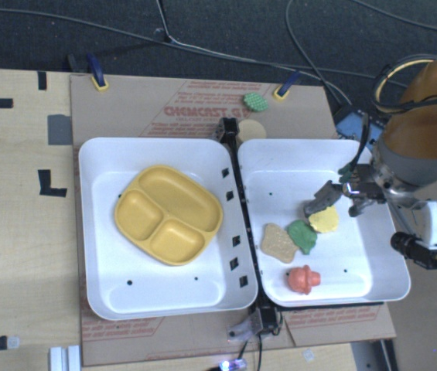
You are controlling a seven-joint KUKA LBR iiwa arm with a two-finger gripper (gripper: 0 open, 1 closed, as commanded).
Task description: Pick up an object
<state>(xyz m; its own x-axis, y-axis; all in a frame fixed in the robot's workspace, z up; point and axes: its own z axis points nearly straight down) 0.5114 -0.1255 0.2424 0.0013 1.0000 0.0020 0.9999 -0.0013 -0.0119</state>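
In the camera view, two white bins sat side by side on the counter. The left bin (94, 230) carried a yellow divided plate (168, 214) near its middle. The right bin (380, 280) held four small things, all toward its near half: a yellow piece (325, 221), a green piece (303, 236) touching it, a tan piece (278, 243) just beside the green one toward the dividing wall, and a red piece (304, 279) apart from them by the near edge. Another green item (255, 101) lay on the cardboard beyond the bins, by the counter's far edge.

The arm reached in over the right bin's right edge, and the gripper (334, 201) hung low just above and beside the yellow piece. Whether it was released or clenched could not be told at this size, and nothing showed between its parts.

The chief risk looked to be crowding: with yellow and green touching, a descent could land on the seam, shove both aside, or pinch an edge that slips free on lifting.
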